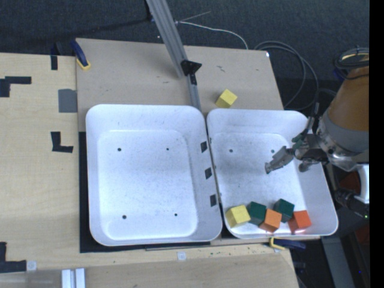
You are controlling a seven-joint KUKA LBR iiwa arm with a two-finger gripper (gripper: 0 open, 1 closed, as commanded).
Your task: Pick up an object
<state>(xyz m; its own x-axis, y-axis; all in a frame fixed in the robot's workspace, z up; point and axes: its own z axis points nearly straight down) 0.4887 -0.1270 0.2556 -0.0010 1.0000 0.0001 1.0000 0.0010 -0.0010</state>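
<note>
Your gripper (pixel 287 159) hangs over the right bin (pixel 252 120), toward its right wall, with nothing between its fingers — they seem spread apart, though at this slant and blur I would not swear to how wide. The things to pick from sit well apart from it, huddled along the bin's near edge: a yellow cube (pixel 238 214), a dark green cube (pixel 257 211), an orange cube (pixel 272 219), a second green cube (pixel 284 208) and a red-orange cube (pixel 300 220). Most of them touch a neighbour.

To do this step well, choose a cube with free sides. The yellow one at the left end of the row looks the best bet — its left face stands clear, so one finger can drop there. Turn the wrist so the fingers straddle it without landing on the green cube beside it, come straight down, and mind the bin's rim close behind. Another yellow cube (pixel 227 98) lies on the desk (pixel 120 71) beyond the bins; leave it.
</note>
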